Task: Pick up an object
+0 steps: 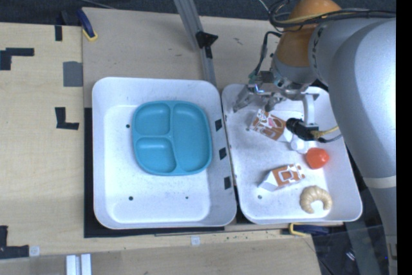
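Two fingers of the gripper [261, 98] stood apart, gripping nothing, over the far end of the right bin [244, 203]. Just beside them lay a brown carton [268, 125]; further off, a red ball [316, 158], a second carton [283, 177] and a croissant [315, 199]. A blue plate [172, 137] sat in the left bin [109, 203].

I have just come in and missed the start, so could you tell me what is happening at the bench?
The arm's gripper hangs over the far end of the right bin, close to a small orange-and-white carton. Nothing is visibly held. A second carton, a red ball and a croissant lie nearer in that bin; the left bin holds a blue divided plate.
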You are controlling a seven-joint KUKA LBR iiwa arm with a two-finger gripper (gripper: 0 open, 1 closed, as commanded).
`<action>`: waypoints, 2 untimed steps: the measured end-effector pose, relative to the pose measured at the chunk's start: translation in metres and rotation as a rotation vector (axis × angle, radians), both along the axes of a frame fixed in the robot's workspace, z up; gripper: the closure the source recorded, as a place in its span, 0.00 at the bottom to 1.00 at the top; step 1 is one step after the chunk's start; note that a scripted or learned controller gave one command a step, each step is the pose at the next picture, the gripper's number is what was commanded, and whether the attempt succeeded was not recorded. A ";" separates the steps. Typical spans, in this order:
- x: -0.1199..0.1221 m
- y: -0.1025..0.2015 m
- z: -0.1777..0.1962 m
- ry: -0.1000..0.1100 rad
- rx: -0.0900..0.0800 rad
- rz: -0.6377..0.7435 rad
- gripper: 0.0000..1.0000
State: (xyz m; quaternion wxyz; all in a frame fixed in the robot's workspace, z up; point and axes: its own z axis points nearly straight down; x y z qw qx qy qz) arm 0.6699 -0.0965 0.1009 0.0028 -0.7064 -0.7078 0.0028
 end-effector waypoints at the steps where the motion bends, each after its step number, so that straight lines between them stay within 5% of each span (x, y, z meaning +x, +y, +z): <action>1: -0.001 0.000 -0.013 -0.001 -0.002 0.000 0.00; 2: -0.001 0.000 -0.003 -0.001 -0.003 0.001 1.00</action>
